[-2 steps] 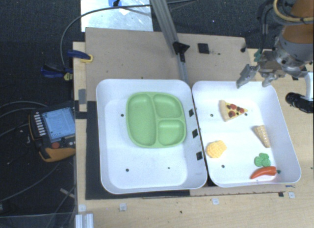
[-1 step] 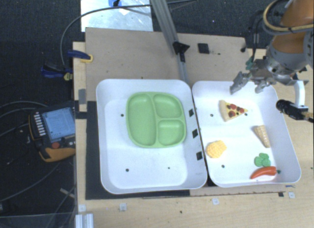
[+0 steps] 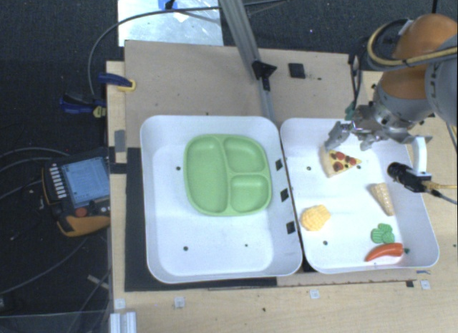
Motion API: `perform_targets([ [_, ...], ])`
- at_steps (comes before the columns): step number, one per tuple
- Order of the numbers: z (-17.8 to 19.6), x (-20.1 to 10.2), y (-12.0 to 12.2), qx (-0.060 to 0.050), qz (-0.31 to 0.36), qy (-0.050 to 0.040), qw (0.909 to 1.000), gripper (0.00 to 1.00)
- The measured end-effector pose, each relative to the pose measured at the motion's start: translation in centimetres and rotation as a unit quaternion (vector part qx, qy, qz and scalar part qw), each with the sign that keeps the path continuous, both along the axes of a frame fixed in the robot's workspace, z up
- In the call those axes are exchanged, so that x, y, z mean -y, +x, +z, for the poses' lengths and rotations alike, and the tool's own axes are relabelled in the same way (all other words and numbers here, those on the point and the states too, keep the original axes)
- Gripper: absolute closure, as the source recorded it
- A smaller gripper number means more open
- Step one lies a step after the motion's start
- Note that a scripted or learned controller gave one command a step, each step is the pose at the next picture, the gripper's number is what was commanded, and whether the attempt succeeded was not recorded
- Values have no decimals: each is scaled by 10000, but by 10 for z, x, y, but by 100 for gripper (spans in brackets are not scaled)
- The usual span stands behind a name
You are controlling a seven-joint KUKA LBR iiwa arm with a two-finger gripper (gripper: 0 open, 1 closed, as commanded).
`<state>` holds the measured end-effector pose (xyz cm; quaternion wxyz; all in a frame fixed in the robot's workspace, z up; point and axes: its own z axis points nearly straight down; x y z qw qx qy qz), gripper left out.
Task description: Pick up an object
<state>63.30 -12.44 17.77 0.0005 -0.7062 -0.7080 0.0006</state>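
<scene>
A: What is the arm going for?

B: Most likely the pizza (image 3: 341, 162), a toy slice lying flat near the back of the right bin (image 3: 429, 253). The gripper (image 3: 352, 136) is hovering just over its upper edge, fingers spread apart, nothing between them.

A: How is it looking as a grab?

B: I'm guessing it's light, stiff plastic, thin and probably slick. Lying flat, it's offering little height, so the fingers should be closing across its two straight sides, near the wide crust end.

A: What else is sitting nearby?

B: A cone (image 3: 383, 198) just to its right, corn (image 3: 315, 217) nearer the front, then a green veg (image 3: 382, 235) touching a sausage (image 3: 384, 252) in the front corner. A green plate (image 3: 227, 175) is resting in the left bin (image 3: 164, 253).
</scene>
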Motion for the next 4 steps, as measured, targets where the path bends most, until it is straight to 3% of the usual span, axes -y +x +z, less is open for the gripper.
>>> perform_targets([
  [1,-42,-1,3,-1,-3,-1,10000,0],
  [2,-28,0,5,34,-1,-4,10000,100],
  [3,37,3,7,54,8,-8,10000,100],
  [4,28,3,8,22,10,-5,10000,100],
])
